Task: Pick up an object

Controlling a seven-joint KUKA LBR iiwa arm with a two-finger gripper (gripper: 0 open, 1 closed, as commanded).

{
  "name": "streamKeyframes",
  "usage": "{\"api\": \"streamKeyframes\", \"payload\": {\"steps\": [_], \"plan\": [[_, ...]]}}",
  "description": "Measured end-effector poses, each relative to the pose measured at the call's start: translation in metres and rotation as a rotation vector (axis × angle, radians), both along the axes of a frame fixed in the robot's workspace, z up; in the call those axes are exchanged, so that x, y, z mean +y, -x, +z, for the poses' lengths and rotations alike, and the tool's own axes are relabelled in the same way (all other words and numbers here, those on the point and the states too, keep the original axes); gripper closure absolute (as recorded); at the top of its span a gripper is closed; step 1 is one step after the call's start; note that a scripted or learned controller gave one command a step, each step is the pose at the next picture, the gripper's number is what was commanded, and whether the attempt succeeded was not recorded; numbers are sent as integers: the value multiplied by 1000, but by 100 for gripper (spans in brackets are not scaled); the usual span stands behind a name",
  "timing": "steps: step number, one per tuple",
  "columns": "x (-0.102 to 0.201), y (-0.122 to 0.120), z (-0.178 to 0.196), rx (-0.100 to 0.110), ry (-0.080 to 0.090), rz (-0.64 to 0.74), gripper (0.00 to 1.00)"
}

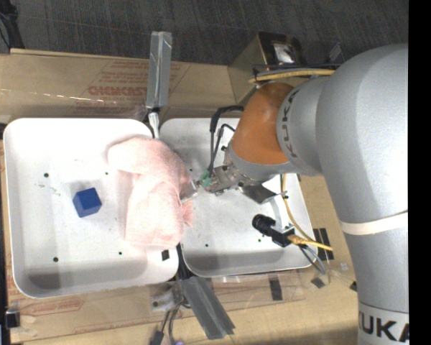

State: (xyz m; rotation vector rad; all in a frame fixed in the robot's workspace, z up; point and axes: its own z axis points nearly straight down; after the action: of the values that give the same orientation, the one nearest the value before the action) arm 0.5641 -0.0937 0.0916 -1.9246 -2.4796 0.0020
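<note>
A pink towel (152, 189) lies bunched across the right side of the left bin (29, 192), draping over the divider toward the right bin (230, 250). A blue cube (87, 201) sits on the left bin's floor, left of the towel. My gripper (205, 183) hangs low over the right bin's left part, right at the towel's right edge. Its fingers seem to touch or pinch the cloth's edge, but the wrist hides how they stand.
The arm's grey body and orange band cover the right bin's upper right. Cardboard lies under and behind both bins. A metal bar stands upright at the back between the bins, and another lies at the front.
</note>
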Motion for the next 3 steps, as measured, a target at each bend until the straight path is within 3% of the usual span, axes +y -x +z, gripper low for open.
{"api": "streamKeyframes", "payload": {"steps": [1, 2, 3], "plan": [[57, -44, 101, -1, 0, -28, 0], [-4, -5, 17, 3, -1, 221, 0], [-3, -5, 27, 4, -1, 226, 100]]}}
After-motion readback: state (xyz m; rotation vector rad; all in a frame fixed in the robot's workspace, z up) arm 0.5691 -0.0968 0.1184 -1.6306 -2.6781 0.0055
